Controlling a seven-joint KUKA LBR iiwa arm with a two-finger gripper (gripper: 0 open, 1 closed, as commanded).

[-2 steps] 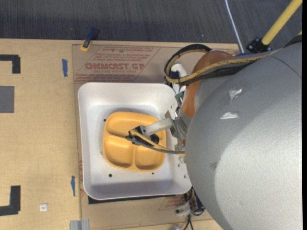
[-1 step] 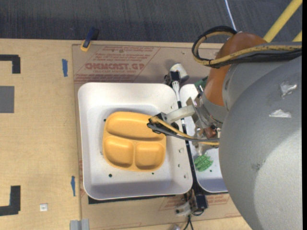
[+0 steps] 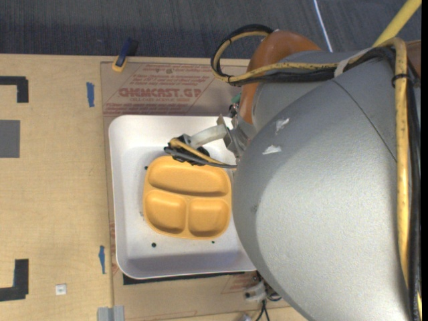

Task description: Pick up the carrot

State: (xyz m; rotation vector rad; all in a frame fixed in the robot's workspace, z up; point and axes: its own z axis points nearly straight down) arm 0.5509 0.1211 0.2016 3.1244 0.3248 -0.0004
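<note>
Your arm (image 3: 321, 179) covers frame right. The gripper (image 3: 229, 138) sits just upper right of the yellow tray (image 3: 187, 206) in the bin (image 3: 127, 179); open or closed, can't tell.

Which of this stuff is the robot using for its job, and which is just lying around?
For the job:
- grey robot arm
- white bin it reaches over

Just lying about:
- yellow three-part plate in that bin
- printed cardboard sheet
- blue tape strips
- small blue-and-yellow thing by the cardboard's corner
</note>
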